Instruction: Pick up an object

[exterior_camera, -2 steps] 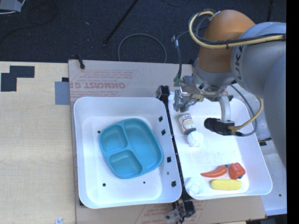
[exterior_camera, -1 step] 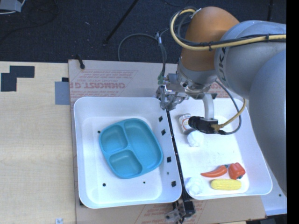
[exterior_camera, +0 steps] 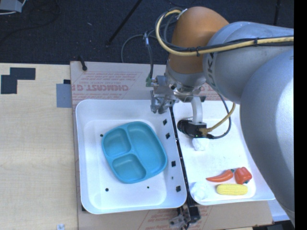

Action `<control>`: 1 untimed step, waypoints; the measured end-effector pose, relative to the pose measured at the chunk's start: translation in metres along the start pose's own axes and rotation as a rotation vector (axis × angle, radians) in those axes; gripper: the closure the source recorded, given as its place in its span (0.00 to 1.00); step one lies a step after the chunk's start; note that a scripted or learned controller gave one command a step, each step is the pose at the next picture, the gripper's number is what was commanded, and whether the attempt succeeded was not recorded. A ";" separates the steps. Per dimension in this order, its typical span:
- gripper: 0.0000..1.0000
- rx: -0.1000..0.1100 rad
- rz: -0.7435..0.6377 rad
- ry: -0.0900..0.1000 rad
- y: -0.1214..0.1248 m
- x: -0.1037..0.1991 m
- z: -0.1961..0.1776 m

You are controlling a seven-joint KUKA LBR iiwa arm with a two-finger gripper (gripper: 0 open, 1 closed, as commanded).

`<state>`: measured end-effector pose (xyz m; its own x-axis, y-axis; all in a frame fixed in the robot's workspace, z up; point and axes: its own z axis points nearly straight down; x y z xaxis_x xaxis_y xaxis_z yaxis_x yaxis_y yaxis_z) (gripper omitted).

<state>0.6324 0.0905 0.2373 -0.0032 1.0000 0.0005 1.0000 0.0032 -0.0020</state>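
We see the grey arm [exterior_camera: 254,75] reaching in from the right, with its orange band [exterior_camera: 196,32] above the wrist. The gripper [exterior_camera: 180,99] hangs over the far end of the wall between the two white bins. We cannot tell its state from this view.

In the left bin [exterior_camera: 91,128] lies a blue divided plate [exterior_camera: 133,151], with three compartments, a little tilted in the bin.

In the right bin [exterior_camera: 225,143] the toys are at the near right corner: a yellow corn cob [exterior_camera: 231,189], just behind it an orange-red chili pepper [exterior_camera: 219,177], and beside that a red bell pepper [exterior_camera: 243,175]. They lie close together, well apart from the gripper. A small white object [exterior_camera: 198,144] lies near the middle of this bin, and another white piece [exterior_camera: 199,191] at its near left corner.
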 end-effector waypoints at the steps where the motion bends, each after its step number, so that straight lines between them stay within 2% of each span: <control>1: 0.00 0.001 0.001 -0.001 0.000 -0.001 0.000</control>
